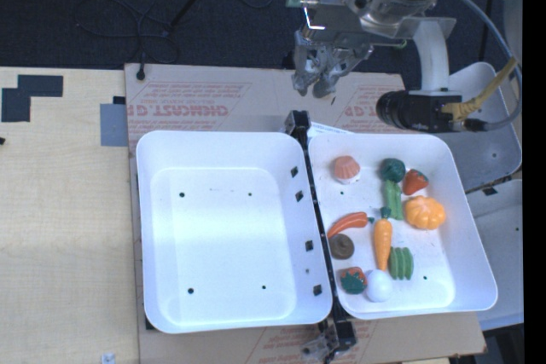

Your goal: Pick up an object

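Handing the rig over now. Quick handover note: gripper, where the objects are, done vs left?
Gripper: raised above the far edge of the bins, near the divider, with nothing visible between its fingers. Whether it is open or shut is unclear from this angle.

Objects: all in the right bin. Pink shell piece, broccoli, strawberry, small pumpkin, chili, carrot, brown round piece, green pod, white egg.

Left bin: no items to report.

Done: no pick yet.
Left: descend into the right bin, grasp one item, lift.
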Tool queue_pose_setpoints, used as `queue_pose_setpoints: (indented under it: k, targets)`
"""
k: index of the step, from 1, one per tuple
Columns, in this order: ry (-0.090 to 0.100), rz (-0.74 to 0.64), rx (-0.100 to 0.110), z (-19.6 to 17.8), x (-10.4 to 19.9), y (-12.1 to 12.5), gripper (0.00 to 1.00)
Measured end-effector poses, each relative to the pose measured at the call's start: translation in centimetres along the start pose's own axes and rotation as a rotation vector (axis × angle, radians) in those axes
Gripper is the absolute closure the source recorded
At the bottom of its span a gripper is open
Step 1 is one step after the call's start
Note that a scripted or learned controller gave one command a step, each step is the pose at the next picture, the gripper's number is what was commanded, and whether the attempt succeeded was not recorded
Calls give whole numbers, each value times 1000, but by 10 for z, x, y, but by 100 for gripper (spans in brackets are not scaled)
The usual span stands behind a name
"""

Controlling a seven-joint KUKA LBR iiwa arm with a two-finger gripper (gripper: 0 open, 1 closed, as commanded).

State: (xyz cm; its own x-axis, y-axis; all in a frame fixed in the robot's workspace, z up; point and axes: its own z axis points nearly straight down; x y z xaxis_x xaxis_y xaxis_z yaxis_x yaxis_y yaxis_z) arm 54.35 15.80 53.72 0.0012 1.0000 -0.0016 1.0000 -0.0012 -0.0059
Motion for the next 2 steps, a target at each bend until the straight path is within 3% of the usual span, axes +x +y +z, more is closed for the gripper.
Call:
queue_pose_setpoints:
  k: [1,2]
  targets:
    - [0,2,1,0,-38,5,100]
    - [-1,2,-3,0,-79,26,100]
